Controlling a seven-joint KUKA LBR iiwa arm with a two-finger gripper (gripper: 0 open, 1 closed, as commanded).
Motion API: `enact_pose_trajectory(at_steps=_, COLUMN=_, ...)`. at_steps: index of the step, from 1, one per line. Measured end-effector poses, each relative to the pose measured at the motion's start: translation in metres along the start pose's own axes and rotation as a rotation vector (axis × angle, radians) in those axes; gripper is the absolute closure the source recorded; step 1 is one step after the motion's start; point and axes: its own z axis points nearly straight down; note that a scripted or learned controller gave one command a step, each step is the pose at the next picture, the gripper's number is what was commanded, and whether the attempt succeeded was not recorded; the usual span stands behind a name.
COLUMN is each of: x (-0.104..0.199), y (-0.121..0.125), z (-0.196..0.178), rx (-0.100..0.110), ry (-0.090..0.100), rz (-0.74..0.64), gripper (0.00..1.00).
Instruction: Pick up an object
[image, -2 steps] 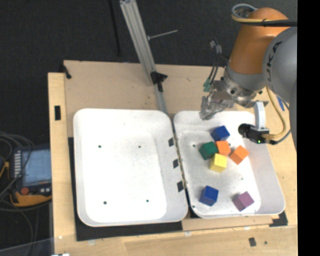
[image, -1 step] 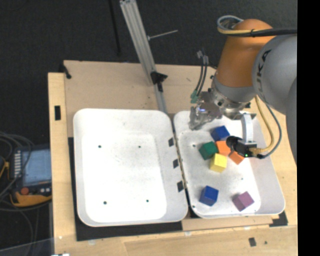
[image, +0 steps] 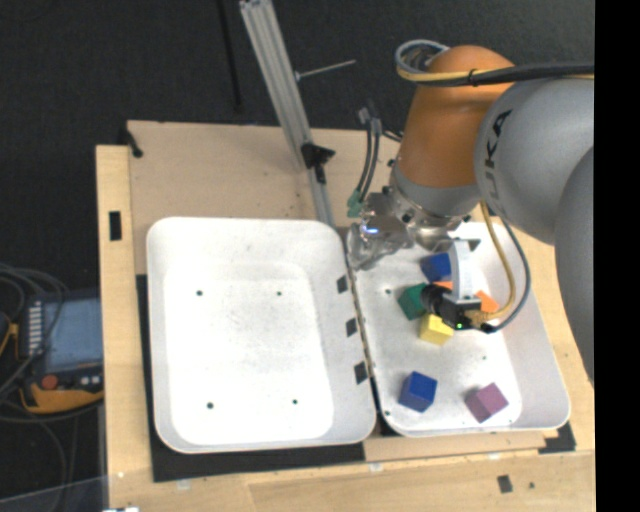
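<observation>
My gripper hangs low over the back left corner of the right bin, close to the divider between the bins. Just right of it lies a blue block. In front of that sit a green block, a yellow block and an orange piece, partly hidden by the wrist hardware. Nearer the front edge stand a blue cube and a purple cube. I see nothing held in the gripper.
The left bin is a wide white tray beside the right one. A slanted metal pole rises behind the bins, near the gripper. The grey and orange arm covers the back right of the right bin.
</observation>
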Motion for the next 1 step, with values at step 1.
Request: enact_pose_trajectory(at_steps=1, x=0.0403, y=-0.0258, z=0.0144, rx=0.002, ry=-0.001, rz=0.001, gripper=1.0)
